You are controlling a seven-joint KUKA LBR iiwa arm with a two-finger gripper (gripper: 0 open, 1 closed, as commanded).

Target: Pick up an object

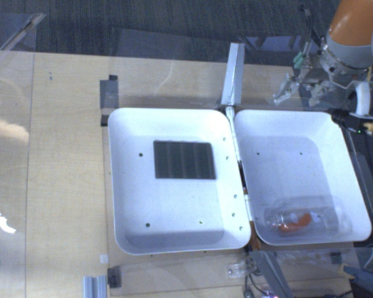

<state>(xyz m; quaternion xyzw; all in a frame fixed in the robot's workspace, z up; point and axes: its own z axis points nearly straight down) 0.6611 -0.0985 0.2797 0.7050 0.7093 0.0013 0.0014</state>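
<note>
Clear plastic bottle [300, 219] blurs against right bin [286, 160]; hand [300, 87] spread open, holding nothing, arm cropped.

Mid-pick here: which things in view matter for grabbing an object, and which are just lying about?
For the job:
- clear plastic item with an orange part, near front of the right bin
- gripper, above the bench behind that bin

Lying about:
- left bin
- dark slatted panel inside it
- grey upright post between the bins
</note>
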